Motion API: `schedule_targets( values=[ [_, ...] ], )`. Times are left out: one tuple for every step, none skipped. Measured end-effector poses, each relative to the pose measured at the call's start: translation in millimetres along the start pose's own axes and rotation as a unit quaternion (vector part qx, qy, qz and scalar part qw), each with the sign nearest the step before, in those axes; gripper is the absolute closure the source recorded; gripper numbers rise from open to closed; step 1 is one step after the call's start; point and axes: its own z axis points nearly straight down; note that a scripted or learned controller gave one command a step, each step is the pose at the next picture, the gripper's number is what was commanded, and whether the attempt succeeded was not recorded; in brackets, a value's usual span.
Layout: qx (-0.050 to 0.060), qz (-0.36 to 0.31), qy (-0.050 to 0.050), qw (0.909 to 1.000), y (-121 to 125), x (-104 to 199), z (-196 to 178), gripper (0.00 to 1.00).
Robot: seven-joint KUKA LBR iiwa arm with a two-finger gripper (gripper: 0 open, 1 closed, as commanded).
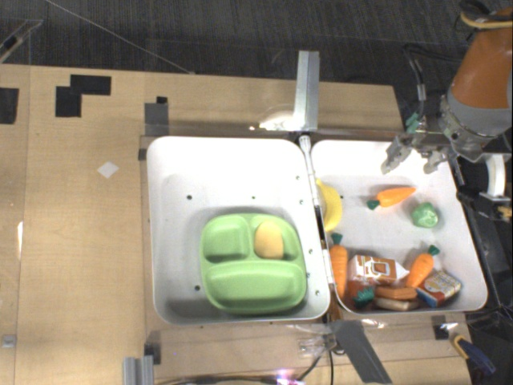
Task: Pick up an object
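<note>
gripper (pixel 414 157) fingers spread, pointing down

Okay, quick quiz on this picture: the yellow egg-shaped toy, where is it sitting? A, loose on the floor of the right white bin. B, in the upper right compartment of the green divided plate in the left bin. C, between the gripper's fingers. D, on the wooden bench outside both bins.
B: the yellow egg-shaped toy rests in the upper right compartment of the green divided plate, which sits in the left white bin.

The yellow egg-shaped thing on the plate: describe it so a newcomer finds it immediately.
Look in the left bin, where a green divided plate lies. In the plate's upper right compartment sits the yellow egg-shaped piece, the only item on the plate.
</note>
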Motion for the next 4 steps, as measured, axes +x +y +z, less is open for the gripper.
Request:
schedule_targets(
  values=[
    [0.001, 0.099, 0.000, 0.9951, -9.3, -54.4, 74.2, 0.00],
    [-0.001, 0.098, 0.000, 0.9951, -4.3, -59.2, 114.5, 0.00],
    [-0.005, -0.040, -0.001, 0.9992, -2.6, 3.2, 141.2, 0.00],
    [-0.002, -0.070, 0.000, 0.9976, 42.4, 28.1, 138.2, 0.00]
  ],
)
